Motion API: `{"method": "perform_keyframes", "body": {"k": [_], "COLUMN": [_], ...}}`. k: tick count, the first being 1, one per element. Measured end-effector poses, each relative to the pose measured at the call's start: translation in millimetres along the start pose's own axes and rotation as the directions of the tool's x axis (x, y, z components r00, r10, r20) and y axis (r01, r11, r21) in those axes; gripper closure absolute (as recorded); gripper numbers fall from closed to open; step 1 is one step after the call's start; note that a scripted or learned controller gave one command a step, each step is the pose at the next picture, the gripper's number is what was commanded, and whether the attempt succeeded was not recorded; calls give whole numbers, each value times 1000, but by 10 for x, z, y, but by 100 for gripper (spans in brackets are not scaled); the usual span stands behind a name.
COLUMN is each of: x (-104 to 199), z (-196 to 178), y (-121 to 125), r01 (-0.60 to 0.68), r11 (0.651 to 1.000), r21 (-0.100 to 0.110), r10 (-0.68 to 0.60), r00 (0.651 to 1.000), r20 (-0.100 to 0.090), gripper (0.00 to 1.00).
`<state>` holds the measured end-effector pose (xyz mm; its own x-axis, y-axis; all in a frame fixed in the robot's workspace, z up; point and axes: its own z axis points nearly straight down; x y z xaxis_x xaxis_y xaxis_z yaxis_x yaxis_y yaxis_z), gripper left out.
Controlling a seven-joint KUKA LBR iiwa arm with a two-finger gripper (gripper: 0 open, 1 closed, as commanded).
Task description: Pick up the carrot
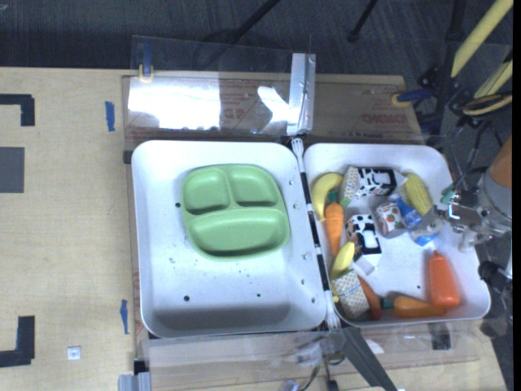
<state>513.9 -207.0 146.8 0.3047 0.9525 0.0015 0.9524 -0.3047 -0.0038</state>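
In the right bin [468, 312], an orange carrot [334, 228] lies lengthwise along the left wall, just below a yellow banana [325, 190]. A second carrot-like orange piece [417, 305] with a green end lies along the front wall, and a smaller one [371, 295] sits left of it. My gripper [462, 213] hangs at the bin's right rim, far to the right of the left-wall carrot and above a stubby orange bottle [442, 280]. Nothing is visibly held.
The left bin [163, 283] holds a green divided plate [234, 208]. The right bin also holds corn [418, 191], a cow-patterned piece [376, 180], a small cube [389, 217], a blue item [423, 235] and a second banana [344, 257]. A clear panel [220, 96] stands behind the bins.
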Motion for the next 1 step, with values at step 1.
{"method": "perform_keyframes", "body": {"k": [1], "x": [-4], "z": [-98], "y": [6], "r01": [-2], "r11": [1000], "r21": [-2], "r10": [2], "r00": [1000], "r20": [0], "gripper": [100]}}
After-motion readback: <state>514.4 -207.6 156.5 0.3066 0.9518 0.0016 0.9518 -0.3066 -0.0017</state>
